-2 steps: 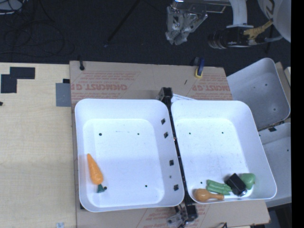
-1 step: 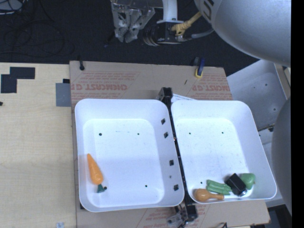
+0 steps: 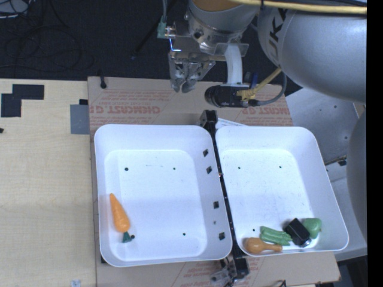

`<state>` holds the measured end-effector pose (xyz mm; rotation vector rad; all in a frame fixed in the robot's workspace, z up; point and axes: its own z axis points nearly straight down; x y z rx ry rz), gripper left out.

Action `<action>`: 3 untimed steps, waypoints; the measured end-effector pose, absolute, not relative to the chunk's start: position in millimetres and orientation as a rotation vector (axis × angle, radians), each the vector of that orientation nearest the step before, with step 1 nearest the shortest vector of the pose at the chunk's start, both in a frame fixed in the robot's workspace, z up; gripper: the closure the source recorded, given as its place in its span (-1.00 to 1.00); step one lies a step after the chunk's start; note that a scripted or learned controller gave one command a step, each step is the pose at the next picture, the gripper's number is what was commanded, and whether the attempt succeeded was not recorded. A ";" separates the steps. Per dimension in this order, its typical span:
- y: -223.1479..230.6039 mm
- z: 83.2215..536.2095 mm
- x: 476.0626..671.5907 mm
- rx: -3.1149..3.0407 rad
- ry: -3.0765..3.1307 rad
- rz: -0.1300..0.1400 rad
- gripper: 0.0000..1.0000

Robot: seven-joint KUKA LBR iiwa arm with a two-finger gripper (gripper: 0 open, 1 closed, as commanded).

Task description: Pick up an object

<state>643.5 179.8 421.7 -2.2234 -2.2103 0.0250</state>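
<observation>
The gripper point(image 3: 187, 79) hangs above the far edge of the left bin point(image 3: 152, 137), nothing between its fingers; an orange carrot point(image 3: 119, 213) lies in that bin's near-left corner

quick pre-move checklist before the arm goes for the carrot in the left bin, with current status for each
1. Target in view: the carrot lies in the left bin, near its front left corner, unobstructed: ok.
2. Room around the target: a small dark green piece sits just in front of the carrot tip, close to it: cannot tell if they touch.
3. Gripper position: raised behind the bins, above the cardboard, not over the carrot: not ok yet.
4. Gripper carrying nothing: no object seen at its tip: ok.
5. Other items out of the way: the cluster of objects lies in the right bin: ok.
</observation>
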 end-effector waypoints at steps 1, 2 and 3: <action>247.1 544.6 642.9 -2.215 -2.231 -0.013 1.00; 209.8 420.7 643.1 -2.220 -2.213 0.026 1.00; 242.6 545.1 643.3 -2.219 -2.228 -0.013 1.00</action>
